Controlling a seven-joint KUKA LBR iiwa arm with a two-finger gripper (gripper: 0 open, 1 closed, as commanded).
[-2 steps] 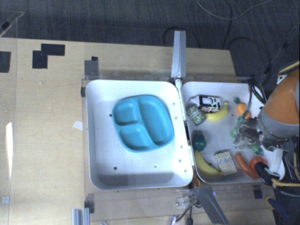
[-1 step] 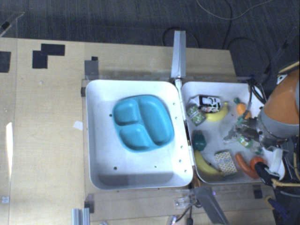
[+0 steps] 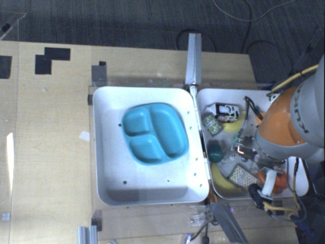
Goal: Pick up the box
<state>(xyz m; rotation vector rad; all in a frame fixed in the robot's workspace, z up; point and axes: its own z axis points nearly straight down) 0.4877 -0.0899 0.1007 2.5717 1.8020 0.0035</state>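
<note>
I see the bench (image 3: 51, 136) carrying 2 shallow white bins side by side. The left bin (image 3: 109, 187) holds 1 blue divided tray (image 3: 155, 132), which lies near the bin's centre, closer to its far edge, with 3 compartments.

The arm (image 3: 299, 121) enters from the right, and its grey body and orange band cover the right bin's right side. The right bin (image 3: 203, 96) holds a cluster of small items along its left wall.

The gripper (image 3: 249, 149) sits low over the middle of the right bin; I cannot tell how it stands, and I see nothing held in it.

I take the box (image 3: 226, 111) to be the small dark and white printed pack near the right bin's far edge. A green printed packet (image 3: 211, 123) touches it at the left wall. A yellow item (image 3: 221, 179) lies at the near left corner, with a patterned pad (image 3: 241, 176) just beside it.
</note>
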